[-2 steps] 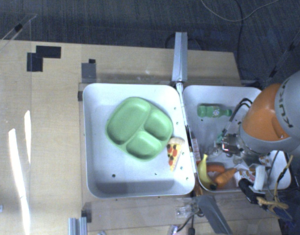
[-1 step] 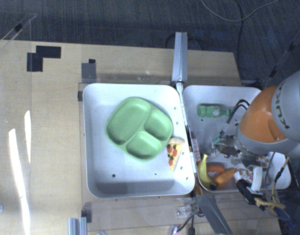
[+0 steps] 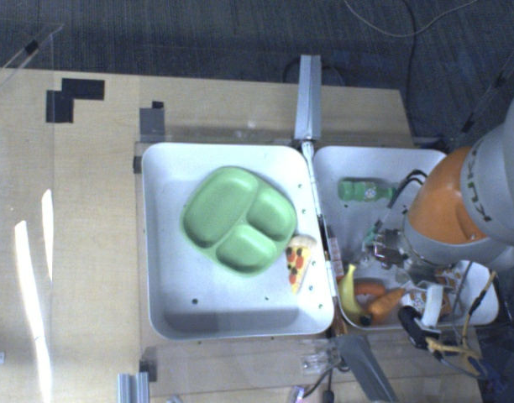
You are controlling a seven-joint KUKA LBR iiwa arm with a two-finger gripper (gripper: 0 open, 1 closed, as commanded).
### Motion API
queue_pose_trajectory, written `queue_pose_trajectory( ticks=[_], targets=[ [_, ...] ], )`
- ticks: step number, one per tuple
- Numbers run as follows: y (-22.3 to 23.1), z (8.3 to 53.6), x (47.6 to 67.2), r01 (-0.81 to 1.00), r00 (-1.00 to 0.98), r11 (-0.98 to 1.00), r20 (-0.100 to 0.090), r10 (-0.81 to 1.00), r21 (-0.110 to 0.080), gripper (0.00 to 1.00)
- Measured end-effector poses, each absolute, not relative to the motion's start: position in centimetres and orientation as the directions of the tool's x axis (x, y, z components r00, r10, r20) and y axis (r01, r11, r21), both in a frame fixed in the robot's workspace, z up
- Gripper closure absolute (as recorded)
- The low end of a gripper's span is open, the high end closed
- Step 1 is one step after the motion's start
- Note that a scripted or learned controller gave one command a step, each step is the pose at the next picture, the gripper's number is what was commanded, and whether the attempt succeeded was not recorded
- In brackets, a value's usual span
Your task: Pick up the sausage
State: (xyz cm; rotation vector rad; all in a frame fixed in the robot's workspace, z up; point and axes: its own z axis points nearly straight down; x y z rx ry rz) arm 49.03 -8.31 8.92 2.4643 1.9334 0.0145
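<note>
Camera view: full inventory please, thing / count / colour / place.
divided plate: 1, green, middle of left bin
pizza slice: 1, yellow with red and dark bits, left bin, right of the plate
bottle: 1, green, top of right bin, lying down
banana: 1, yellow, lower left of right bin
sausage: 1, orange-brown, right bin bottom, beside the banana
bins: 2, white, side by side
arm: 1, grey with orange band, over right bin
claw: 1, dark metal, right bin, above the sausage

On the counter (image 3: 89, 225) two bins sit side by side. The left bin (image 3: 169, 309) holds a divided plate (image 3: 238, 218) at its middle, with a pizza slice (image 3: 299, 259) just right of it. The right bin (image 3: 328, 183) holds a bottle (image 3: 364, 191) at the back and a banana (image 3: 348, 290) beside a carrot (image 3: 383, 303) at the front.
</note>
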Motion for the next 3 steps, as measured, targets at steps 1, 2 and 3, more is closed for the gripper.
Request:
queue_pose_trajectory(
  ticks=[1, 2, 3],
  targets=[
    [-8.46, 8.92, 49.07, 0.965, 0.260, -0.260, 0.005, 0.966, 0.012, 0.00],
    [-8.77, 8.92, 49.11, 0.970, 0.241, -0.241, 0.006, 0.970, 0.012, 0.00],
    [-8.92, 8.92, 49.14, 0.979, 0.205, -0.205, 0.004, 0.979, 0.014, 0.00]
  ],
)
